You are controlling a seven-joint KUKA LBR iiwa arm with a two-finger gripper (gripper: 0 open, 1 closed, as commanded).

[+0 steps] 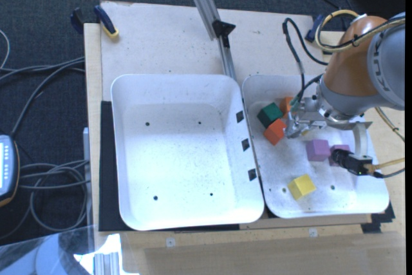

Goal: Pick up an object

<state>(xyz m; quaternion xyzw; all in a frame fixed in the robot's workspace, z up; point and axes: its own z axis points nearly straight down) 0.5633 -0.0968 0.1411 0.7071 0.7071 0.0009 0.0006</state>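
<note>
I see the jaws low in the right bin, just beside the orange block, with the green block a little beyond it. I cannot tell whether they are apart or together; the wrist hides them. The block looks light, rigid, probably smooth-sided, so I'd take it across two flat opposite faces. The purple block lies near, partly shadowed.

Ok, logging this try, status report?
Gripper low in right bin, beside orange block. Nothing visibly held. Green block crowds it; purple and yellow blocks apart.
</note>
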